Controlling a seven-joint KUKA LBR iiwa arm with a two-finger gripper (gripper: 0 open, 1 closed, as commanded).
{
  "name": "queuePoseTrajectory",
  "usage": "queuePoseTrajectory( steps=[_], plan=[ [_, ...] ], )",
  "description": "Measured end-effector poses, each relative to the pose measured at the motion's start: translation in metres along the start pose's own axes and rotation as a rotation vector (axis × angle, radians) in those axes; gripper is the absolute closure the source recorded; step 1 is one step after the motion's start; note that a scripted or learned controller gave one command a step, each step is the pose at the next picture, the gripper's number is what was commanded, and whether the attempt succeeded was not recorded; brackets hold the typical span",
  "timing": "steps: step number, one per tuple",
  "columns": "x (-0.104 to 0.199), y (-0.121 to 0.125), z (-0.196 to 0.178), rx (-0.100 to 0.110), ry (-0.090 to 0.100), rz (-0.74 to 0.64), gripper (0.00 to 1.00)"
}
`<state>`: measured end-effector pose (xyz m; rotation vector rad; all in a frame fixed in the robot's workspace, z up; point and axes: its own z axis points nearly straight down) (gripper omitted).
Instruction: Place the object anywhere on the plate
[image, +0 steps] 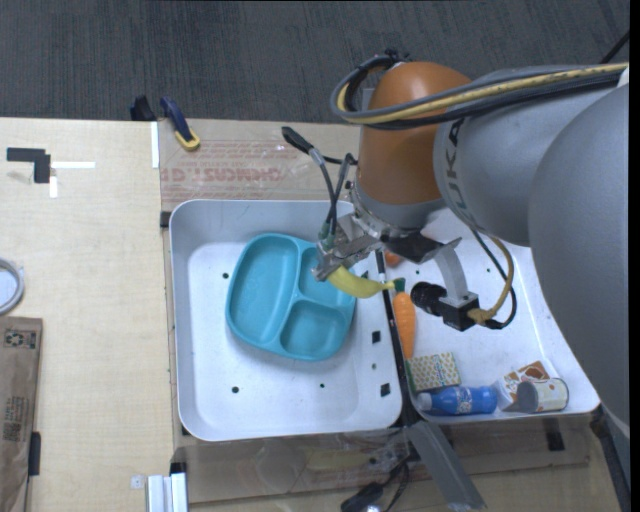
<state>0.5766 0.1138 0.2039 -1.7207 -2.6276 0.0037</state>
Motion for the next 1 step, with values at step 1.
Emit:
queuePoseTrajectory(
  steps=[1],
  plan=[
    [-0.0002,0.0,0.0,0.0,0.0,0.0,0.0]
  ],
)
